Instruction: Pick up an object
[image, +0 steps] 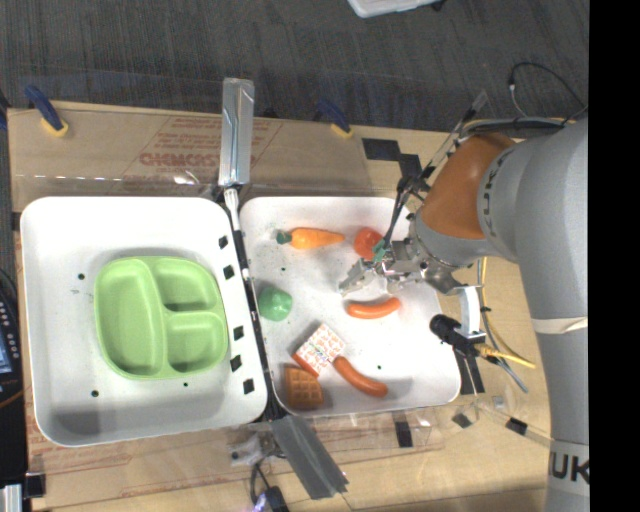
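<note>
Two white bins sit side by side on the bench (120, 140). The left bin (50, 300) has a green tray (160, 315) with three compartments in it. The right bin (420, 350) has the small things: a carrot (315, 238) near the far wall, a red piece (366, 241) just beside it on the right, a green ball (274, 302) near the wall between the bins, an orange sausage (372, 308) near the middle, a second sausage (358, 376) closer to the near wall, a small printed box (320, 349) just left of that one, and a brown waffle (301, 387) in the near left corner, touching the box or almost.

The arm (520, 220) comes in from the right, above the right bin. The hand (366, 274) is low over the middle of this bin, between the red piece and the orange sausage. Its metal fingers (352, 281) point to the left and are just above the sausage. I cannot tell if the fingers are spread or together, and I see nothing held between them. All the small things lie on the bin floor.
</note>
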